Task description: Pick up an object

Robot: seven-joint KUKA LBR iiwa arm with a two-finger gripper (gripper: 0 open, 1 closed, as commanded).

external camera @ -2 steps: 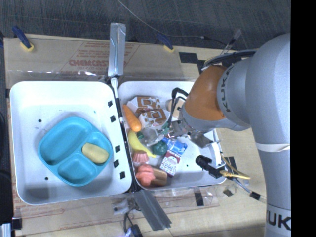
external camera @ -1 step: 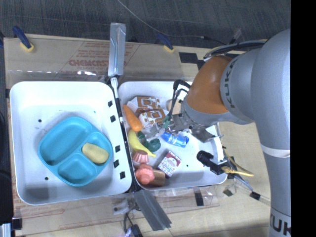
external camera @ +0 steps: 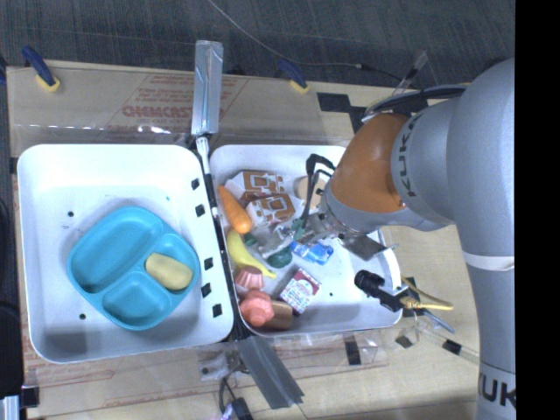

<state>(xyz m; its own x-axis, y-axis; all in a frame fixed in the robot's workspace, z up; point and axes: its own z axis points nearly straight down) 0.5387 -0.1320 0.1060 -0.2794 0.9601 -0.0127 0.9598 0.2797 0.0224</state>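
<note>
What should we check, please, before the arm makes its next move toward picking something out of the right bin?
1. Hand is over the right bin: ok, it sits low among the clutter near the bin's middle.
2. Something is held between the fingers: cannot tell, the wrist hides them.
3. Reachable targets nearby: ok, a carrot, a banana and a small red carton lie close by.
4. Targets are separated: not ok, the items crowd together along the bin's left side.
5. Left bin state: ok, the blue tray holds a yellow potato-like item, apart from the arm.
</note>
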